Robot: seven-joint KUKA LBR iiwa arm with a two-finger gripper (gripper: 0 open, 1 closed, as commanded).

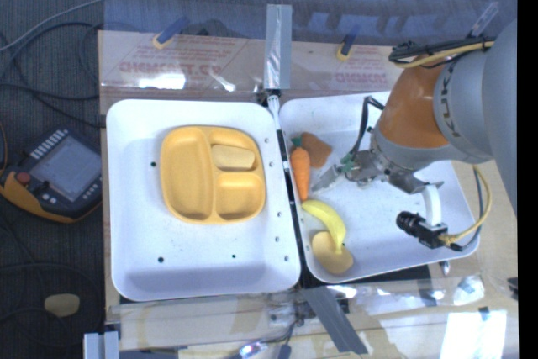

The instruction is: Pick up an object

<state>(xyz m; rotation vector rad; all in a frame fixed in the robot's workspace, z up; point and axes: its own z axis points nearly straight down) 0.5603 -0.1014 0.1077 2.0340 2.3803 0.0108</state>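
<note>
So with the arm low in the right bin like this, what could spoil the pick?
The gripper sits close to the carrot and the brown piece, which lie crowded together near the dividing wall, so it may nudge them or close on nothing. The banana overlaps the tan round item, so lifting one could drag the other.

An orange carrot (299,171) with a green top lies lengthwise against the left wall of the right bin (437,109), its leafy end toward the far side. Just right of its top rests a brown, roughly wedge-shaped piece (317,149), touching or nearly touching it. Near the carrot's lower tip a yellow banana (328,222) curves toward the bin's near edge. Its lower end overlaps a pale tan rounded object (330,255) that sits close to the front wall.
</note>
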